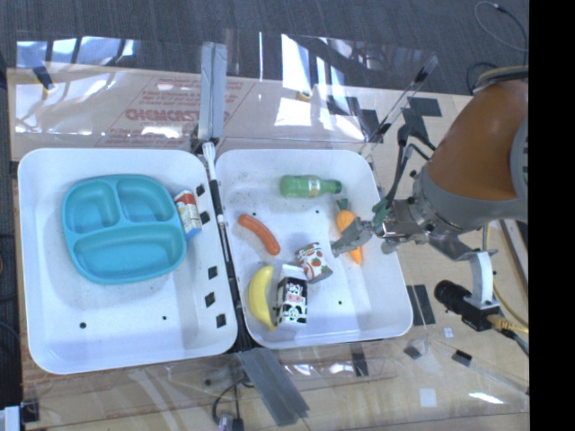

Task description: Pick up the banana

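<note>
banana (260,295) lies in the lower part of the right bin (391,308), near that bin's lower-left corner and close to the divider between the two bins. curved, yellow, long axis running roughly up-down in the frame, bowed toward the left. its right side sits just beside, maybe touching, a small black-and-white carton (292,302); a red-and-white patterned carton (312,261) is above that, tilted.

gripper (344,242) hangs over the right-centre of the same bin, at the frame's middle right, next to an orange carrot-like piece (349,229). it is well apart from the banana, up and to the right of it. jaw state: cannot tell, the end of the tool is too small and dark against the bin to read.

other clutter: a sausage-like red piece (259,233) above the banana, a green bottle (308,186) near the top of the bin. left bin (36,321) holds a blue divided tray (122,225) and a small can (188,213).

handling, as a guess: looks like a light toy fruit, likely stiff plastic, smooth and a bit slippery, rounded so it may roll or squirt out of a pinch. best hold seems to be across the thick middle, fingers closing left-right across the narrow width. the carton crowds the right side; the upper half looks freer.
</note>
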`<action>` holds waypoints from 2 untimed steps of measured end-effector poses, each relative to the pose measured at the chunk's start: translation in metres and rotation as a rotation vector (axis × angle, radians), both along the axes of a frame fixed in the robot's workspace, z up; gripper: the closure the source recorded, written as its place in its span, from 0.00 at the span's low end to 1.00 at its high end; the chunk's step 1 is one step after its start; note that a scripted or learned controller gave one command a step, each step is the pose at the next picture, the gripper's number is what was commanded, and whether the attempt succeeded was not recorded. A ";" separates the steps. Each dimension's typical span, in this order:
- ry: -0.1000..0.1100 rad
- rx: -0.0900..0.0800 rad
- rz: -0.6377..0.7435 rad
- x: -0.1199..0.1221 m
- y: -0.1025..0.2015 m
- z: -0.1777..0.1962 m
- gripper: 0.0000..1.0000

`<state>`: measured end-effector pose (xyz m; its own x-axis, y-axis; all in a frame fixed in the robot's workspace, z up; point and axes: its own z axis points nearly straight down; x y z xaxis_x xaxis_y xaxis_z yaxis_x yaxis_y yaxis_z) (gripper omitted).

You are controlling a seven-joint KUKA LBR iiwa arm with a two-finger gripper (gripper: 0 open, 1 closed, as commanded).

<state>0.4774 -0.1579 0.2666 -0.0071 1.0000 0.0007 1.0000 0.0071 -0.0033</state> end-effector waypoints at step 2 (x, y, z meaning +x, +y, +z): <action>-0.015 0.004 -0.133 0.004 0.070 -0.168 0.00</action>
